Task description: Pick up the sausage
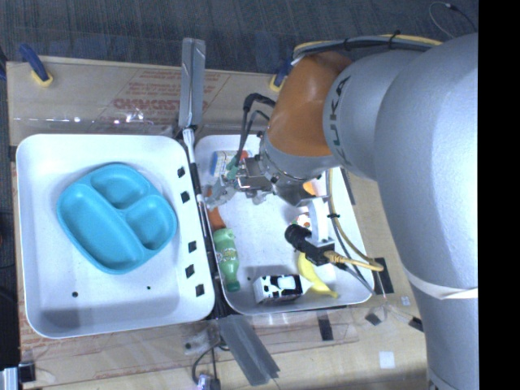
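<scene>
In the left bin (32, 218), a blue divided plate (118, 216).

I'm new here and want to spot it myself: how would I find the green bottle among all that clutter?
Start at the right-hand white bin, the one the grey arm reaches into. Follow its left wall toward the near edge: the green bottle lies there lengthwise. It is the only green item, beside a black-and-white box and a yellow banana.
</scene>
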### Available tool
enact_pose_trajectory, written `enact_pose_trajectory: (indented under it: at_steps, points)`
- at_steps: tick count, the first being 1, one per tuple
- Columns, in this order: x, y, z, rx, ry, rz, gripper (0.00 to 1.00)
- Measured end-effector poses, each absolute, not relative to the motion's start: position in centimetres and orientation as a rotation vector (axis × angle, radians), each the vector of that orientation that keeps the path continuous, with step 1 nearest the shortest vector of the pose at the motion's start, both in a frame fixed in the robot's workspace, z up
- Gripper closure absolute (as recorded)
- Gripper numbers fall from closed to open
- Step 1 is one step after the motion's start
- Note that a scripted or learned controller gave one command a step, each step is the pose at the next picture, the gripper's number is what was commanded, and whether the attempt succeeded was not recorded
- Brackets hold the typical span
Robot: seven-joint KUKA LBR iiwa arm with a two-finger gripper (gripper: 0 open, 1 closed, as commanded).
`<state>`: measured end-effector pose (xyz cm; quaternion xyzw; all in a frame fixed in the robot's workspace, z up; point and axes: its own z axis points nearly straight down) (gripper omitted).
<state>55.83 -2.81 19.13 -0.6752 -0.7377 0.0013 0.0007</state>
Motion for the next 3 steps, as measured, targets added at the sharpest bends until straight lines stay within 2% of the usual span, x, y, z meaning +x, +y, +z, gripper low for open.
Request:
enact_pose_trajectory:
  at_steps: [1, 2, 3]
  points:
    - [56.6, 1.0, 24.5, -2.334, -2.099, 0.004, 0.00]
    - [56.6, 1.0, 24.5, -2.334, -2.099, 0.004, 0.00]
    - [55.1, -0.6, 19.0, -2.317, -2.117, 0.008, 0.00]
